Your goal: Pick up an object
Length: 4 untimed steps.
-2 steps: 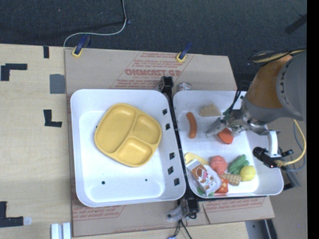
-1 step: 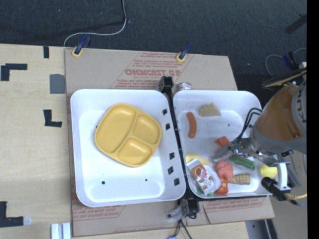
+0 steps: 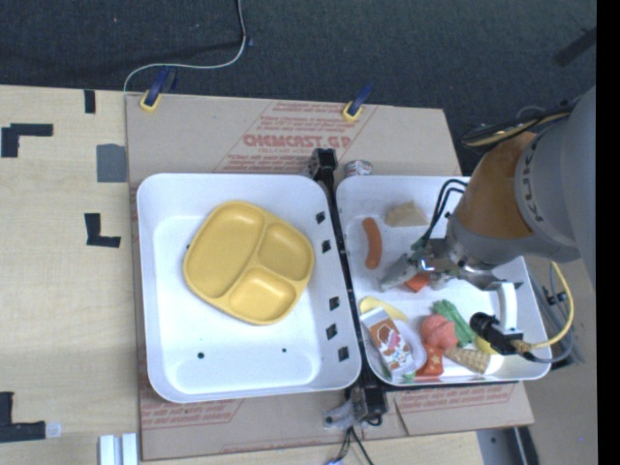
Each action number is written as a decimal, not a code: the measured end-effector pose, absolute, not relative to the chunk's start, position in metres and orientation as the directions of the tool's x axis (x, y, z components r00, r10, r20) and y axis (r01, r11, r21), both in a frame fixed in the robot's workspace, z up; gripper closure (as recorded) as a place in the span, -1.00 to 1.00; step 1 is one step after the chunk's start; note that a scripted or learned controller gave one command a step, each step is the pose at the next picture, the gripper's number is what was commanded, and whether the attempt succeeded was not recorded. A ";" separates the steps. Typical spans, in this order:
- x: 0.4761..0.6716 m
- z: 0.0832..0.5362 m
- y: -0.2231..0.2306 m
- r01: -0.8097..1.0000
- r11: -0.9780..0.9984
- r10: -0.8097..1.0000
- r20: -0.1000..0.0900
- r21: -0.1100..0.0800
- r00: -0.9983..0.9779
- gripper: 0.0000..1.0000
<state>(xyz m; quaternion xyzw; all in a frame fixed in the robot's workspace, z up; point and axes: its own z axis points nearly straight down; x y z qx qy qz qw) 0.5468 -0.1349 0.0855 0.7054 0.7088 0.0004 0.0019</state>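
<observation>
Right bin (image 3: 407,187), tool (image 3: 412,277), sausage (image 3: 372,242) beside

Grey arm with orange band reaching in from the right, wrist bent low, gripper (image 3: 407,275) pointing left, state unclear.

We see even, diffuse overhead light, fairly bright across the middle of the frame. The two white bins (image 3: 155,260) come close to washing out, with soft shadows along their inner walls. The dark floor (image 3: 387,27) along the top stays dim. Focus is slightly soft throughout, and small items at lower right blur together.
</observation>
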 end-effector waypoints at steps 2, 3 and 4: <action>0.622 0.084 -0.098 1.000 0.002 1.000 0.000 0.001 -0.002 -1.00; 0.593 0.085 -0.106 1.000 0.000 1.000 -0.002 0.000 0.000 -1.00; 0.594 0.095 -0.106 1.000 0.002 1.000 -0.002 0.000 -0.002 1.00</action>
